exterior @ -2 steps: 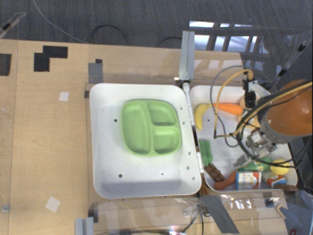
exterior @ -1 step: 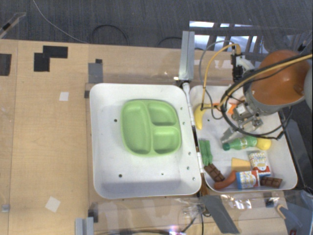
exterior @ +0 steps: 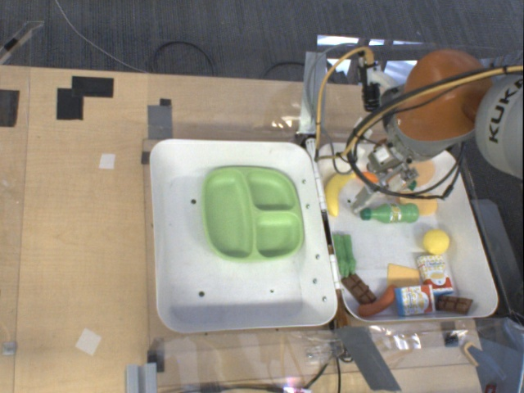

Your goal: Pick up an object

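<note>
My gripper [exterior: 379, 191] hangs over the upper part of the right bin [exterior: 483, 260], open, with nothing seen between its fingers. It sits just above a green bottle [exterior: 391, 213] lying on its side and right of a yellow banana [exterior: 336, 193]. Lower in the bin lie a lemon [exterior: 436, 241], a cheese wedge [exterior: 400, 273], a small carton [exterior: 432, 268], a blue can [exterior: 413, 300], a sausage [exterior: 376, 304], chocolate pieces [exterior: 356, 285] and a green vegetable [exterior: 344, 255]. The wrist hides part of the bin's far end.
The left bin [exterior: 176, 219] holds a green divided plate [exterior: 251, 212]. A raised rim [exterior: 323, 219] separates the two bins. Cables [exterior: 344, 72] loop off the wrist above the right bin's far edge. An orange item [exterior: 426, 170] peeks out behind the gripper.
</note>
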### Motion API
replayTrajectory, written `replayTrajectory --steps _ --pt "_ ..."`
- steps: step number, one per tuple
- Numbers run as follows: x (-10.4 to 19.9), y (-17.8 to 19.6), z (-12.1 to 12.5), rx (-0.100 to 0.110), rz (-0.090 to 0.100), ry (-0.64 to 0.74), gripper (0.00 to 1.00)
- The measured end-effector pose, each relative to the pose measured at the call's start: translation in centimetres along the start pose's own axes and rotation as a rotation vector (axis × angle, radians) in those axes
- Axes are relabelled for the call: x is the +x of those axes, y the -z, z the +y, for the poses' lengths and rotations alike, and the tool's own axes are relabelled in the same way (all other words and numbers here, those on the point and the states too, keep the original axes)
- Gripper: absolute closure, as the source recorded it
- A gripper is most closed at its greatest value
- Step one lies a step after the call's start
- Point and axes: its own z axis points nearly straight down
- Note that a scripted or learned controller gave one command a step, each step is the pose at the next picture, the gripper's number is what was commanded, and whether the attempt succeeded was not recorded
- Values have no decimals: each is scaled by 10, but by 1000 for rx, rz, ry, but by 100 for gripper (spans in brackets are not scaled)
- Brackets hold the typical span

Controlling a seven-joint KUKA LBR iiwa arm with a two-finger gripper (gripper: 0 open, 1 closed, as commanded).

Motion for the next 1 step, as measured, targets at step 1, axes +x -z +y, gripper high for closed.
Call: replayTrajectory --steps 1 --pt "42 22 34 -1 -4 342 0"
